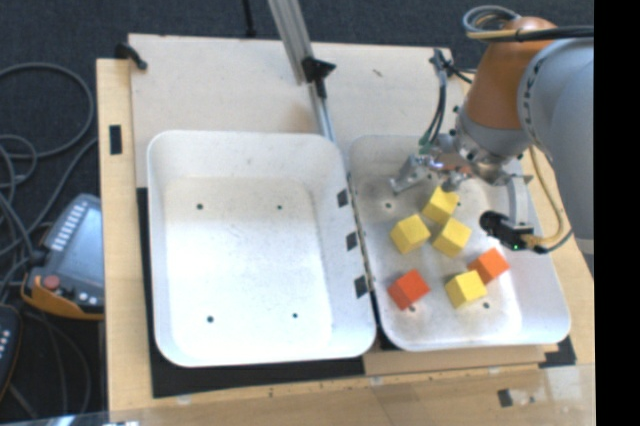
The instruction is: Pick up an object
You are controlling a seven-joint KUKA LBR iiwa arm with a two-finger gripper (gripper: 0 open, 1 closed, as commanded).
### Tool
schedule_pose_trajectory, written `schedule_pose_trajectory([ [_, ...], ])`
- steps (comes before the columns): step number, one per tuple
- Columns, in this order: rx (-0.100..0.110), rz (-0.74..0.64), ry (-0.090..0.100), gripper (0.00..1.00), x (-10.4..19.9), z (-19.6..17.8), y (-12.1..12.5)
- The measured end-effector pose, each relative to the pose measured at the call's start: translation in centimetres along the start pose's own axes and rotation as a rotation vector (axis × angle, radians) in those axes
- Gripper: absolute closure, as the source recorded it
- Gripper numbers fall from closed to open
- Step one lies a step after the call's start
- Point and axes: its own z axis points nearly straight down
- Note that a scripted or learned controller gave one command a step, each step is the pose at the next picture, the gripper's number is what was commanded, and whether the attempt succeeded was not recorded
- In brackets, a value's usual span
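My gripper [430,180] hangs over the back of the right bin [540,314], below the orange wrist band. Its fingers stand open with nothing between them. A yellow cube [440,206] lies just in front of the gripper, apart from it. Two more yellow cubes [410,234] [452,237] sit close by towards the bin's middle. Nearer the front lie a fourth yellow cube [466,288], an orange cube [492,265] and a red-orange cube [408,289].
The left bin [250,244] stands beside the right one, their rims touching. A slanted aluminium post [290,14] rises from the bench behind the bins. Cables hang near the wrist [440,104]. A pendant [65,254] lies on the floor at left.
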Motion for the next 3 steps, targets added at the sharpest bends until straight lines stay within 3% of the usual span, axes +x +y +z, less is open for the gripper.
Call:
schedule_pose_trajectory([
  [1, -0.005, 0.000, -0.002, 0.00, 0.3, 0.6, -0.8],
  [3, -0.015, -0.002, -0.009, 0.00, -2.4, 0.9, -2.1],
])
